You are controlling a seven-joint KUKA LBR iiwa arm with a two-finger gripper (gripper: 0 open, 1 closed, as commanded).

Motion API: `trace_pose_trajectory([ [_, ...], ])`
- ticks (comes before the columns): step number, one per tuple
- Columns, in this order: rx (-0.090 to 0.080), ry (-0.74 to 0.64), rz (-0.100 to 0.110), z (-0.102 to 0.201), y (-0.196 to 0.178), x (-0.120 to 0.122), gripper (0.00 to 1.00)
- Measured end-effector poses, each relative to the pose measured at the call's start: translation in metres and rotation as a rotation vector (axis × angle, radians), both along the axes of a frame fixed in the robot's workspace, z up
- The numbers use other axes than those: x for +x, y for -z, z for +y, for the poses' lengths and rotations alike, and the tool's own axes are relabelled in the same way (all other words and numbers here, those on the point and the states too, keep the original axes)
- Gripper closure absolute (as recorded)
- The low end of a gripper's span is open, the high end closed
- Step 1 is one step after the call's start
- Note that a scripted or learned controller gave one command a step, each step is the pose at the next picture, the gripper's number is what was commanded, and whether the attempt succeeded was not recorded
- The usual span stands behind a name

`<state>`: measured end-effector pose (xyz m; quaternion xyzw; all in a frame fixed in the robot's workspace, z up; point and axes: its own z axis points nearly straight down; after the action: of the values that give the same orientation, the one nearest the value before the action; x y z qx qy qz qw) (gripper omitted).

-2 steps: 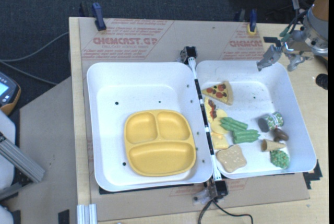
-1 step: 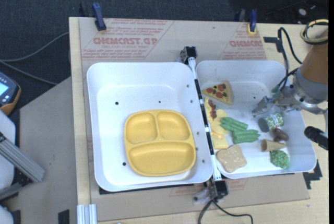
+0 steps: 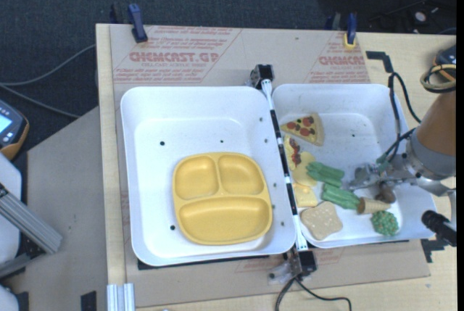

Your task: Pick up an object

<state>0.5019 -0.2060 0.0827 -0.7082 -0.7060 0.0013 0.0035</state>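
The right bin [image 3: 341,93] holds toy food. A pizza slice [image 3: 303,127] lies at its back left, with a second, narrower slice [image 3: 293,151] just in front of it. Two green pods [image 3: 324,172] [image 3: 341,197] lie in the middle beside a yellow cheese piece [image 3: 305,191]. A bread slice [image 3: 321,220] and a broccoli floret [image 3: 385,222] sit near the front wall. My gripper [image 3: 375,183] is low over the bin's right side, just above a small brown item [image 3: 386,194] and a tan piece [image 3: 373,206].
The left bin [image 3: 138,108] holds a yellow divided plate [image 3: 221,197]. The arm's orange band [image 3: 441,130] overhangs the right bin's right wall. Cables [image 3: 397,96] run along that wall. Blue clamps [image 3: 135,21] stand at the bench's back edge.
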Motion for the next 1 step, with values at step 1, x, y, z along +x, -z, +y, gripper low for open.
trace_pose_trajectory([
  [1, -0.003, -0.011, -0.012, 0.0707, -0.0021, 0.0553, 0.0],
])
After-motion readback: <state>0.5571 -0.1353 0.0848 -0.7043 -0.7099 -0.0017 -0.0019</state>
